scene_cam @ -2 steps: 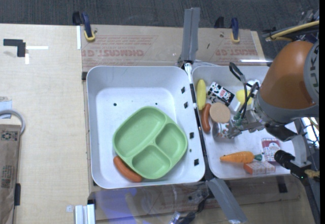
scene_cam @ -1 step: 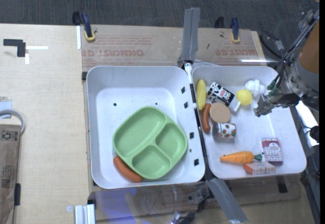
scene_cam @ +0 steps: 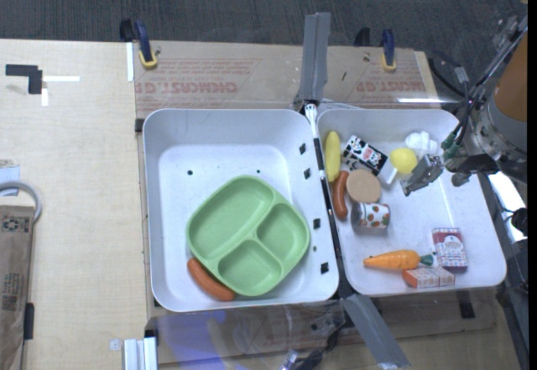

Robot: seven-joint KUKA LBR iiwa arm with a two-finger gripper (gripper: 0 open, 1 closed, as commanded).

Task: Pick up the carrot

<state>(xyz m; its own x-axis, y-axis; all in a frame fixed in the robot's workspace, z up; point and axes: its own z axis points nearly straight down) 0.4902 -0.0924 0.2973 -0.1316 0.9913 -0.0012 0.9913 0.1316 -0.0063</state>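
The orange carrot [scene_cam: 393,259], with a small green top at its right end, lies on its side near the front of the right bin [scene_cam: 478,217]. My gripper [scene_cam: 422,174] hangs over the middle right of that bin, behind the carrot and a little to its right, well apart from it. It is close to a yellow lemon [scene_cam: 404,160]. Nothing can be made out in the gripper.
The right bin also holds a yellow banana [scene_cam: 332,154], a cow-patterned carton [scene_cam: 366,155], a sausage [scene_cam: 340,195], a brown disc [scene_cam: 364,187], a small can [scene_cam: 370,216] and red cartons [scene_cam: 450,247] beside the carrot. In the left bin are a green divided plate [scene_cam: 248,234] and a sausage [scene_cam: 210,278].
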